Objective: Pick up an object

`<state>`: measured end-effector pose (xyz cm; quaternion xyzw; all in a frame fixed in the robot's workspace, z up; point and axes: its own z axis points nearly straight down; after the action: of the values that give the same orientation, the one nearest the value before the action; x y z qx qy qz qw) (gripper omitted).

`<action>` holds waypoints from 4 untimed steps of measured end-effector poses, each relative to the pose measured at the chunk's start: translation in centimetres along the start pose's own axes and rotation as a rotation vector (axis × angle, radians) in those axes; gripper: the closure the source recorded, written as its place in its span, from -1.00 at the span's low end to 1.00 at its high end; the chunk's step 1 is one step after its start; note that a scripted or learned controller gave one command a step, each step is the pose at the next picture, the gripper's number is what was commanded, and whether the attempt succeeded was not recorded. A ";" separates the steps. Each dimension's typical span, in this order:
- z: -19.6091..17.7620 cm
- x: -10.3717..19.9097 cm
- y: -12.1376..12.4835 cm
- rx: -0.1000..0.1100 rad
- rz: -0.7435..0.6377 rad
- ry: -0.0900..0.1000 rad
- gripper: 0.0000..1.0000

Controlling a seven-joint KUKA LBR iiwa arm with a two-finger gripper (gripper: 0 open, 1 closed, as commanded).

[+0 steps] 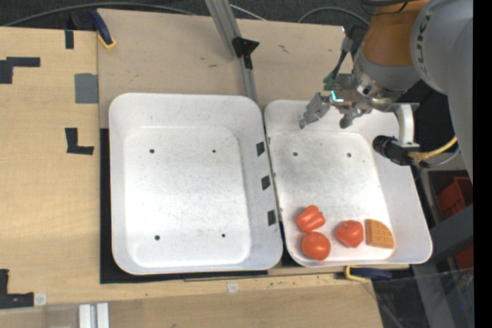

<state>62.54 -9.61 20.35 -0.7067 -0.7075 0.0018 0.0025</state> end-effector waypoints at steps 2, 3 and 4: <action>4.2 -0.3 0.0 0.000 0.000 -0.002 -1.00; 10.6 -0.1 0.2 0.002 0.000 -0.001 -1.00; 11.6 -0.1 0.2 -0.003 -0.001 -0.002 -1.00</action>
<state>62.65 -9.67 8.80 -0.7065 -0.7077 0.0015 0.0007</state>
